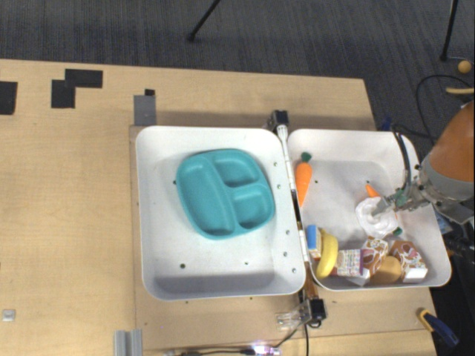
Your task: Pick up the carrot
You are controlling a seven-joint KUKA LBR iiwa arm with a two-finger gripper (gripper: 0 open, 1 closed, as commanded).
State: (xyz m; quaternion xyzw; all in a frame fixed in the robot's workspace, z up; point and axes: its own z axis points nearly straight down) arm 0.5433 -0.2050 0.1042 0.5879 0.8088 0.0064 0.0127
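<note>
The desk (67, 213) carries two white bins side by side. The left bin (159, 273) holds a teal divided plate (225, 193). The right bin (349, 150) holds the carrot (303, 179) at its 9 o'clock edge, lying lengthwise against the dividing wall, green tip toward 12 o'clock. A banana (326, 254) and snack packets (382, 262) sit toward 6 o'clock. The pincer (386, 208) sits at 3 o'clock, well apart from the carrot, beside a clear wrapper (369, 217); its opening cannot be determined. For a sound grasp, travel toward 9 o'clock, centre over the orange body, and align across its width, clear of the wall.
</note>
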